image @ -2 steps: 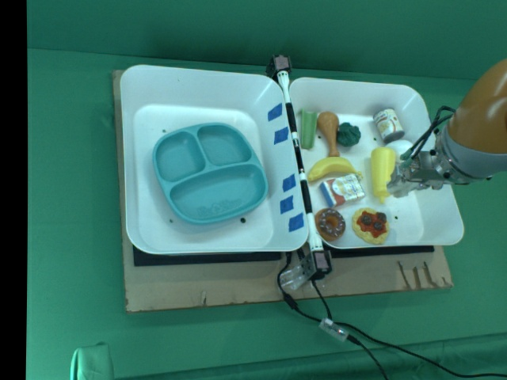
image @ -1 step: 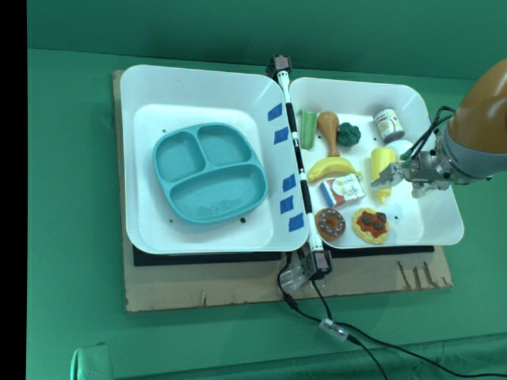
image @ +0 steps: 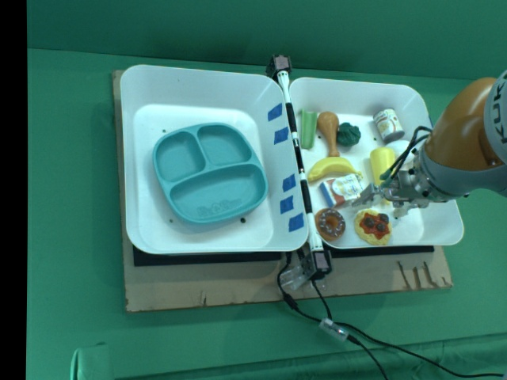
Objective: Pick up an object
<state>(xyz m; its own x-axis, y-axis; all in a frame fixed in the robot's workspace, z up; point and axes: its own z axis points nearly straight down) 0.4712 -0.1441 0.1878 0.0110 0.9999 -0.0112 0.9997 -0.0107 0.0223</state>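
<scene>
Gripper (image: pixel 379 199): low in right bin (image: pixel 440 226), finger spread unclear | toy foods crowd that bin; pizza (image: pixel 374 226) at gripper's 6 o'clock, carton (image: pixel 345 187) at 9 | teal plate (image: pixel 210 175): left bin (image: pixel 135 149).

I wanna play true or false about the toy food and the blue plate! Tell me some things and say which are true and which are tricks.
1. The teal divided plate lies in the left bin. True.
2. The banana lies on the teal plate. False: it lies in the right bin, among the other toy food.
3. The gripper is over the right bin. True.
4. The donut sits at the far edge of its bin. False: it sits near the front edge, beside the small pizza.
5. The little can stands in the left bin. False: it is in the right bin, near the back.
</scene>
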